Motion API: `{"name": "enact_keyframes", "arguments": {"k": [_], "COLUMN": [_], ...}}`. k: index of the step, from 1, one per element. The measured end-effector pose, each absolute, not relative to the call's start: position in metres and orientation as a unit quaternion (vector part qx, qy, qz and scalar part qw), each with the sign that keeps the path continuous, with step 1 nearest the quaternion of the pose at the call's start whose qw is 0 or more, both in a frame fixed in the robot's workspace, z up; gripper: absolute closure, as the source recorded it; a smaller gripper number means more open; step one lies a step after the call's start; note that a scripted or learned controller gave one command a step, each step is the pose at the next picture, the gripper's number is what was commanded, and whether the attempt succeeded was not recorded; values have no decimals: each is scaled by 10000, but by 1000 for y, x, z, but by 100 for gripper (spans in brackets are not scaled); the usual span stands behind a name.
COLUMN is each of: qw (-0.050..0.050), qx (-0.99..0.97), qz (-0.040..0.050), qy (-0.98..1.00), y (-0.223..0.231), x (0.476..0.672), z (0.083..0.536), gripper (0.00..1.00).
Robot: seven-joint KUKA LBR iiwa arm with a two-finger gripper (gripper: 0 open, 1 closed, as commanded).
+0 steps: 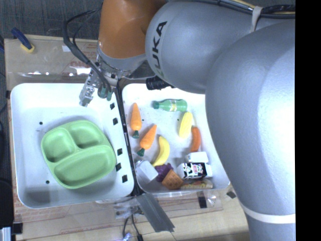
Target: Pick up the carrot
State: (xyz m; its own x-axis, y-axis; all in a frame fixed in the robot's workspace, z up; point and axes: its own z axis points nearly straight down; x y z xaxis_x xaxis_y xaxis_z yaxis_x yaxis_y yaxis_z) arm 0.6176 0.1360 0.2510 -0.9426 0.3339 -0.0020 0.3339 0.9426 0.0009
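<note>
Near the right bin's [213, 134] left wall I see two carrots: one [135, 118] toward the far corner, another [148, 137] just below, beside a banana [161, 151]. Neither is lifted. My gripper [89, 92] hangs over the left bin [30, 134], carrying nothing; the whole pick remains.

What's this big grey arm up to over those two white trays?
The arm is meant to pick up a carrot. Its gripper hangs over the top of the left bin, which holds a green divided plate, and nothing shows between its fingers. Two carrots lie untouched in the right bin, near its left wall, among a banana, a lemon-yellow piece, a green bottle and other toy food.
</note>
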Motion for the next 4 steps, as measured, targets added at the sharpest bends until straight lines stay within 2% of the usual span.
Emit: {"name": "enact_keyframes", "arguments": {"k": [1,2,3,4], "qw": [-30,-12,-23,-25], "qx": [3080,4022,3987,2562], "qz": [-16,-11,-18,-16], "qy": [9514,9156,9171,9666], "y": [207,135,136,156], "x": [523,483,483,475], "z": [178,222,231,181], "gripper": [100,100,100,100]}}
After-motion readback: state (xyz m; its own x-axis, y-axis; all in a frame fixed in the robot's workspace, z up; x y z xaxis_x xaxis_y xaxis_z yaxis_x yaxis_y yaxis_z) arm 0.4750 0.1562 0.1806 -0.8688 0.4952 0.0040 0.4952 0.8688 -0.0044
